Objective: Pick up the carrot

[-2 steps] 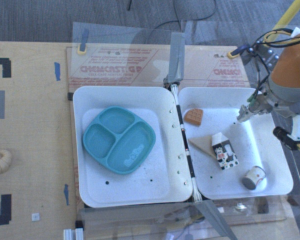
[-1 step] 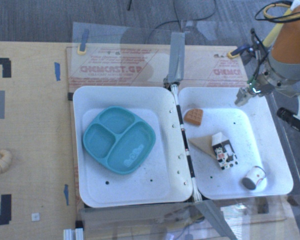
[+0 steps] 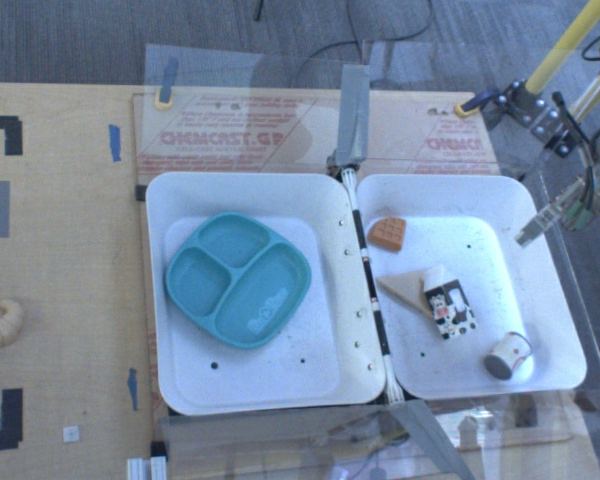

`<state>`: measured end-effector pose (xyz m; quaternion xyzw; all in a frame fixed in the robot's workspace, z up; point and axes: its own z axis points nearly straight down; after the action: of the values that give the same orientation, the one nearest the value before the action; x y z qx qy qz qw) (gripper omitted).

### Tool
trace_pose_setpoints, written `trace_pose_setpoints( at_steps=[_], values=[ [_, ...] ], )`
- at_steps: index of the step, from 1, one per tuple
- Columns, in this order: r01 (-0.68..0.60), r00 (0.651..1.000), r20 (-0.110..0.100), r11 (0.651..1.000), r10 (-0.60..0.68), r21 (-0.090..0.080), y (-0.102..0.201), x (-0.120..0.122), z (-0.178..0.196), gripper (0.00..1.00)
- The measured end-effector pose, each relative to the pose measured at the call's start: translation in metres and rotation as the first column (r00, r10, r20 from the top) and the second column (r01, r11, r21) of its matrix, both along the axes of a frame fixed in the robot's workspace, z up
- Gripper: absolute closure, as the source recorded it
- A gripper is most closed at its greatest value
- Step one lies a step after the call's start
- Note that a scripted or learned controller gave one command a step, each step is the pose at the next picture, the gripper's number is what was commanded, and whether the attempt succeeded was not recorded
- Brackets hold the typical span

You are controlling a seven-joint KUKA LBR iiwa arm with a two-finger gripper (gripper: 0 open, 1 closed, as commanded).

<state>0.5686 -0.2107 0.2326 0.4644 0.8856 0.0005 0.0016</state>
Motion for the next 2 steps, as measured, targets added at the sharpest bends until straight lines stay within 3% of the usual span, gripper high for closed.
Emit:
trace_pose_setpoints(
  at_steps=[1,2],
  values=[
    [-0.073,0.997,0.003,0.997,0.073,-0.002,0.022,0.078,-0.002,1.0],
    [-0.24,0.971,0.001,0.971,0.24,-0.001,0.012,0.042,0.015,1.0]
  ],
)
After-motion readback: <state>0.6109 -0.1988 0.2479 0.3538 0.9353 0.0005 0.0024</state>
